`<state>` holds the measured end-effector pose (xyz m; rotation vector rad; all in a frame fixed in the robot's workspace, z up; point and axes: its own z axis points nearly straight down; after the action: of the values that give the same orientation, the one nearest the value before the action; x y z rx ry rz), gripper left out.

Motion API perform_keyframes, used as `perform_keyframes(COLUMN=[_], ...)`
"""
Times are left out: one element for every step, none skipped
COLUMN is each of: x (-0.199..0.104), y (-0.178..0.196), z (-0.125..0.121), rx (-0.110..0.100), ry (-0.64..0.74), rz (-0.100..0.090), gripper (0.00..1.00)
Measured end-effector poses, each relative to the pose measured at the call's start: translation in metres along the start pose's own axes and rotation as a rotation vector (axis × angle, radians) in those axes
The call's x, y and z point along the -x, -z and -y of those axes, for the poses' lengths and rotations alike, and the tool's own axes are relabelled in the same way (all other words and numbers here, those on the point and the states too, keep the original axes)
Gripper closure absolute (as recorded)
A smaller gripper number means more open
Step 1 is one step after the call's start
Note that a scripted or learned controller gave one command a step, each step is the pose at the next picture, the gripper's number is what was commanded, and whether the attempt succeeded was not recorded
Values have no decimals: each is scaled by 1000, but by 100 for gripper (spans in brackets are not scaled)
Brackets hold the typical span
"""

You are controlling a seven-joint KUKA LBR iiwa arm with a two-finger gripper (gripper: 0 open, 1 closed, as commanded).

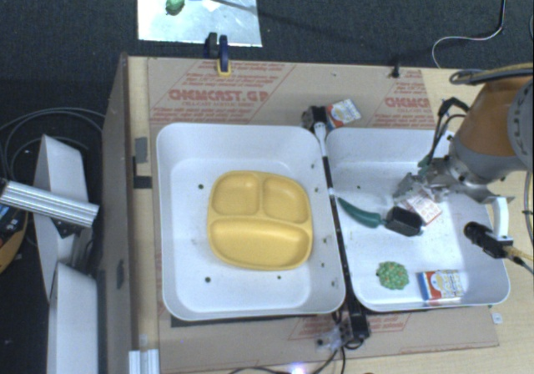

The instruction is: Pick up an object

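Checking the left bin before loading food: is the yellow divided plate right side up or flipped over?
Right side up. The yellow divided plate lies flat in the left bin, its three compartments facing upward.

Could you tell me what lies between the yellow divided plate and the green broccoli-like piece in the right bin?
In the camera view, between the yellow plate and the green piece runs the bins' dark dividing edge, then bare white bin floor.

In the right half of the frame, the right-hand bin (367, 285) holds several loose items. A dark teal tool (360, 214) lies flat near the bin's left wall, its black end (404, 221) pointing right. Just above that end sits a small white packet with red print (425, 207), tilted. Lower down, a bumpy green lump (392, 275) rests near the front wall, and beside it, toward the lower right corner, lies a flat red, white and blue box (441, 284).
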<state>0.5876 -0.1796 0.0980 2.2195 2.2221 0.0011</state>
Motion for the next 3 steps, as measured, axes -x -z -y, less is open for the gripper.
perform_keyframes(x=[27,27,-44], y=[-13,-3,-13], z=[101,99,62], rx=[0,5,4], ry=[-1,0,3], rz=[1,1,-1], gripper=[0,100,100])
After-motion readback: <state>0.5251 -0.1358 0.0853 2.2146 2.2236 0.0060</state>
